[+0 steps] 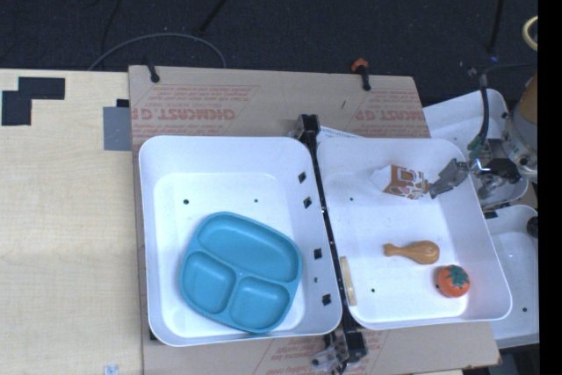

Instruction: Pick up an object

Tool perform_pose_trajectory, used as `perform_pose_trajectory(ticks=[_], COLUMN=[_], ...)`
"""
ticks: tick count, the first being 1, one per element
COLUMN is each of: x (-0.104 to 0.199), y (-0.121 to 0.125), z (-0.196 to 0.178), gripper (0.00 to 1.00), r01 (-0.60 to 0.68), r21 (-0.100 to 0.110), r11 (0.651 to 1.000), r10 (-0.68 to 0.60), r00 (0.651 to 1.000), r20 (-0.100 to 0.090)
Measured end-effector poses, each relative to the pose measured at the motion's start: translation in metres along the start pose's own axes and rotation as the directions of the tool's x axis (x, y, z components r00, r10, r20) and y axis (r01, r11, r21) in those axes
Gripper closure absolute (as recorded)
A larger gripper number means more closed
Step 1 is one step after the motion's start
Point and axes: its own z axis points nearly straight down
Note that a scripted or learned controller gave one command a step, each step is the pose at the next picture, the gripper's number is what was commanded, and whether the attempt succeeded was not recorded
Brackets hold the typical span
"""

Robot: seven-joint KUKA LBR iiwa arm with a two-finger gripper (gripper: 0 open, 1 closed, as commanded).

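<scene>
In the right bin (474, 215) lie three small things. A white and brown packet (405, 181) rests near the back, a tan wooden drumstick (413, 252) lies on its side in the middle, and an orange toy tomato (452, 280) sits in the front right corner. My gripper (451, 174) reaches in over the bin's right wall, low and just to the right of the packet, its tip close to the packet's edge. I see nothing held in it.
The left bin (167, 189) holds a blue divided plate (239, 270). A black clamp rail (318, 215) runs between the two bins. Cardboard (263, 105) lies under them, and the arm's wrist and cables (500, 158) hang over the right bin's far right rim.
</scene>
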Motion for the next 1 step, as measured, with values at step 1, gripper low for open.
perform_pose_trajectory(ticks=[1], x=[0.0001], y=[0.0024], z=[-0.0070], gripper=[0.00], r01=[0.002], r21=[-0.012], r11=[1.000], r10=[-0.002], r00=[1.000], r20=[0.003])
